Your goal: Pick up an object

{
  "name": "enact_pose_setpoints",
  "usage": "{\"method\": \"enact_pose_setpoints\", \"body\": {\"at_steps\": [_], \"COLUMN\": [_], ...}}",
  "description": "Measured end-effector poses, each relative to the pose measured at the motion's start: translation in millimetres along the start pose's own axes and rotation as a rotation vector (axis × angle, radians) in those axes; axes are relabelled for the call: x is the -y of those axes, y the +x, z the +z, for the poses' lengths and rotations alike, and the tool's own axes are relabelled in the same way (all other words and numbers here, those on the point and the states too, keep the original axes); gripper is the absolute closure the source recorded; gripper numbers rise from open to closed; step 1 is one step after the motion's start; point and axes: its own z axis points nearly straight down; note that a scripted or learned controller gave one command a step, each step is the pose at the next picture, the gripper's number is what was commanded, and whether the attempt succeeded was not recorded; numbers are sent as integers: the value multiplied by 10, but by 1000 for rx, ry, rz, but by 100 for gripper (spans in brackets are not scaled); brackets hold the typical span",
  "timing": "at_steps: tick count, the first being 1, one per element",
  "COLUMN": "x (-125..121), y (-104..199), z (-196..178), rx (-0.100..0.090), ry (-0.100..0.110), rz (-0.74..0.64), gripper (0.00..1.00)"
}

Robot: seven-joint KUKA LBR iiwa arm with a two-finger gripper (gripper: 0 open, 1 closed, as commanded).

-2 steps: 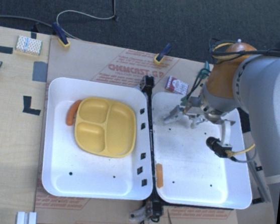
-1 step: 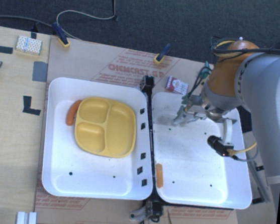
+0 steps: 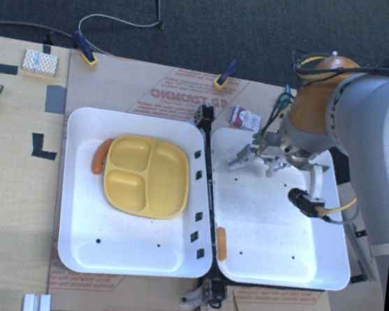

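- Jaws [image 3: 257, 160] hovering spread and holding nothing above right bin [image 3: 321, 269].
- Approach step: needing travel toward orange piece [image 3: 221, 243] lying against right bin's left wall, then descending.

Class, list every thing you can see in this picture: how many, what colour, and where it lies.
White bins: 2, side by side on the bench.
Divided plate: 1, yellow, in the left bin.
Sausage-shaped piece: 1, orange, at the plate's left edge.
Small piece: 1, orange, right bin, by the wall between the bins.
Clamps: 2, blue and yellow, on the cardboard's far edge.
Small packet: 1, red and white, behind the right bin.
Arm: 1, grey with orange band.
Gripper: 1, over the right bin.
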Motion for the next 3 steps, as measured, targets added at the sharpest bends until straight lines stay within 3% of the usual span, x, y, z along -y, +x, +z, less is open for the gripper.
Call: {"method": "enact_pose_setpoints", "body": {"at_steps": [1, 2, 3], "x": [3, 3, 179], "y": [11, 11, 61], "z": [-90, -89, 367], "rx": [-2, -2, 5], "ry": [2, 2, -2], "rz": [-1, -1, 5], "gripper": [100, 0, 0]}}
